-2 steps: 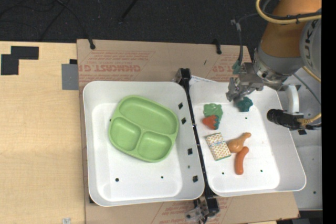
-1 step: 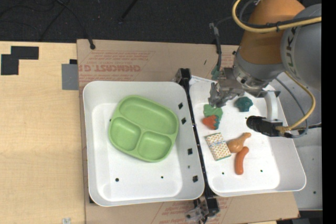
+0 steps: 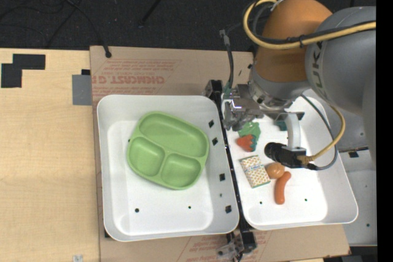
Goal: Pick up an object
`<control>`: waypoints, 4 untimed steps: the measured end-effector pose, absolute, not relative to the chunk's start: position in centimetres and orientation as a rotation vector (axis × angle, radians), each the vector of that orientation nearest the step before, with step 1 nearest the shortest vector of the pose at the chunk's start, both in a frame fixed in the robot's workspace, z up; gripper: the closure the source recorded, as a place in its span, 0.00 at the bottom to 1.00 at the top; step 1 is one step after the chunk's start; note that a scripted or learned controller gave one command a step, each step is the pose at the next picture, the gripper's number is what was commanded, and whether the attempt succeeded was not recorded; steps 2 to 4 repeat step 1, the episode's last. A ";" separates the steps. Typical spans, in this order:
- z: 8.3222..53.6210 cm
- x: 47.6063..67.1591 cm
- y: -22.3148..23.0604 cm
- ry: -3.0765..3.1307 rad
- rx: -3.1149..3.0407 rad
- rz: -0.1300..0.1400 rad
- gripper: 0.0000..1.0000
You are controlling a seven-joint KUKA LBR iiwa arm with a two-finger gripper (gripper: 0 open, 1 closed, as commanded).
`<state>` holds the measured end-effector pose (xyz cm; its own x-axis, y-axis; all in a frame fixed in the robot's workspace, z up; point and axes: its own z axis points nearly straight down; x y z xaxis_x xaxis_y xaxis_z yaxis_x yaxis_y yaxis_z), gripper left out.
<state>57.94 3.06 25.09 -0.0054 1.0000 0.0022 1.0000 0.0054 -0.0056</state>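
Observation:
In the right bin [image 3: 331,205] lie several small things. A red toy with a green top [image 3: 247,138] rests near the bin's left wall. A checked, pale packet [image 3: 254,171] lies just below it. To the right of the packet are an orange lump [image 3: 274,170] and an orange sausage-shaped toy [image 3: 281,188]. My gripper [image 3: 235,112] hangs over the bin's upper left corner, just above and left of the red toy. Nothing shows between its tips.
The left bin [image 3: 116,205] holds a green divided plate [image 3: 167,150]. A ridge with black clips [image 3: 225,156] separates the two bins. A small teal thing [image 3: 280,122] peeks out under the wrist. The grey arm [image 3: 344,64] covers the right bin's far right part.

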 end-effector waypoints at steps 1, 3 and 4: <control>23.5 57.2 8.6 -2.223 -2.212 0.006 1.00; 23.5 57.2 8.6 -2.223 -2.212 0.006 1.00; 23.5 57.2 8.6 -2.223 -2.212 0.006 1.00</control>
